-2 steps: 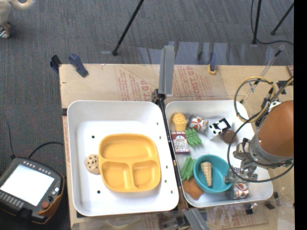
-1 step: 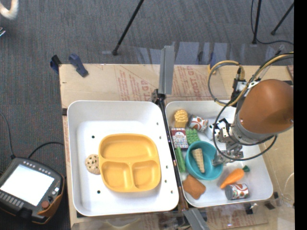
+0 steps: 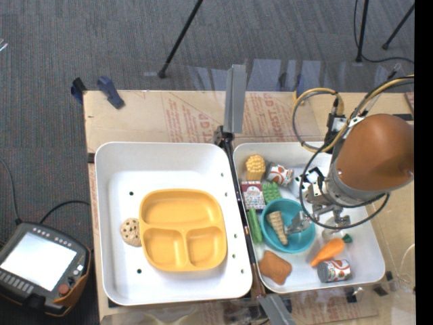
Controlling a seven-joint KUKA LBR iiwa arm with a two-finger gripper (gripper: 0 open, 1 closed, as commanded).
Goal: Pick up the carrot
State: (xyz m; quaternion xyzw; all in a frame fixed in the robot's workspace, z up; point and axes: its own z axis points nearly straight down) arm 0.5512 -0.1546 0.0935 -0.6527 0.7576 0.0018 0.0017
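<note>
Gripper (image 3: 298, 226) over teal bowl (image 3: 304, 241), open/shut unclear; carrot (image 3: 327, 250) in rt bin (image 3: 371, 249), cardboard bench (image 3: 162, 117)

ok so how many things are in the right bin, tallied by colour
Orange or brown: 2, carrot, breaded patty
Yellow or tan: 2, corn, cone
Green: 2, block, stick
Teal: 1, bowl
Red and white: 3, cans, carton
Total: 10

Orange carrot (image 3: 329, 250) with green tip; yellow tray (image 3: 183, 238); teal bowl (image 3: 302, 238); 2 white bins (image 3: 115, 181); red-and-white can (image 3: 335, 271).
</note>
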